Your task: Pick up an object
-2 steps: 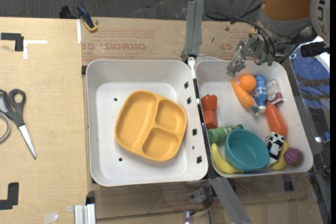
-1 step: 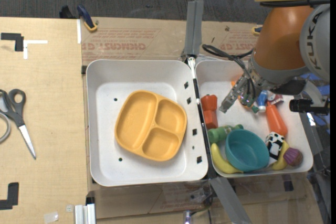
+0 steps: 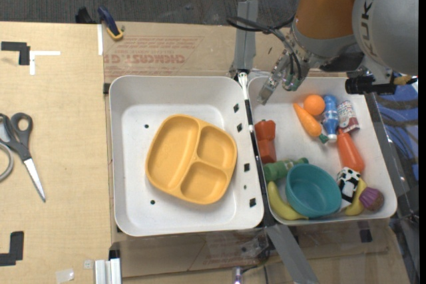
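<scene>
An orange toy carrot (image 3: 307, 120) lies slanted beside an orange ball (image 3: 315, 104) and blue bottle (image 3: 330, 118). The gripper (image 3: 277, 84) hovers nearby, fingers parted, empty.

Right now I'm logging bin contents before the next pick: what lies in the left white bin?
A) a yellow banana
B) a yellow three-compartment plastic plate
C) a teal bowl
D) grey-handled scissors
B: the yellow three-compartment plastic plate lies alone in the left white bin; the teal bowl and yellow banana sit in the right white bin, and the grey-handled scissors lie on the bench.
</scene>
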You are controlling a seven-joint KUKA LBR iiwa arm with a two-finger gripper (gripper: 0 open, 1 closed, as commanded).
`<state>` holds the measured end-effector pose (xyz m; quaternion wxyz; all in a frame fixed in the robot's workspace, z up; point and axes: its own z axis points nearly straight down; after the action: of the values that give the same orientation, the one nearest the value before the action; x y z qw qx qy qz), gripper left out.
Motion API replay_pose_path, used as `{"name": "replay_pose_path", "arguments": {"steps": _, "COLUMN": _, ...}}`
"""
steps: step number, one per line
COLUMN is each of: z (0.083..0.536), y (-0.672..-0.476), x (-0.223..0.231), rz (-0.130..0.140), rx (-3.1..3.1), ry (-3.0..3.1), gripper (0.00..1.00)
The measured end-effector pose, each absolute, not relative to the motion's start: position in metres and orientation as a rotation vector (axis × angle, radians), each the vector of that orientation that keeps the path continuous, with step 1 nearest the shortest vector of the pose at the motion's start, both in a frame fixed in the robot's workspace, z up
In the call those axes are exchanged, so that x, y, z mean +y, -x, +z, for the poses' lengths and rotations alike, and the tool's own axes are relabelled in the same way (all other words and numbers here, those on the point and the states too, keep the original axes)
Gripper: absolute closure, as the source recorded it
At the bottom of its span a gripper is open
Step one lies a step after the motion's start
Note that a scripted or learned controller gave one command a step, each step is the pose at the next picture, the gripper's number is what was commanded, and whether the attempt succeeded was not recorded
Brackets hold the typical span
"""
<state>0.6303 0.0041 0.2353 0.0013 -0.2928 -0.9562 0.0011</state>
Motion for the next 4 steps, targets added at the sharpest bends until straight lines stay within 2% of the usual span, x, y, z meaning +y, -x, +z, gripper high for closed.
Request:
{"name": "replay_pose_path", "arguments": {"steps": 1, "z": 0.322, "y": -0.619, "x": -0.065, "rz": 0.005, "rx": -2.857, "ry": 1.306, "gripper": 1.00}}
{"name": "replay_pose_path", "arguments": {"steps": 2, "z": 0.234, "y": -0.595, "x": 0.003, "rz": 0.007, "rx": -2.808, "ry": 1.399, "gripper": 1.00}}
{"name": "replay_pose_path", "arguments": {"steps": 3, "z": 0.189, "y": -0.544, "x": -0.081, "rz": 0.003, "rx": -2.953, "ry": 1.058, "gripper": 1.00}}
{"name": "replay_pose_path", "arguments": {"steps": 4, "z": 0.251, "y": -0.591, "x": -0.021, "rz": 0.002, "rx": -2.921, "ry": 1.152, "gripper": 1.00}}
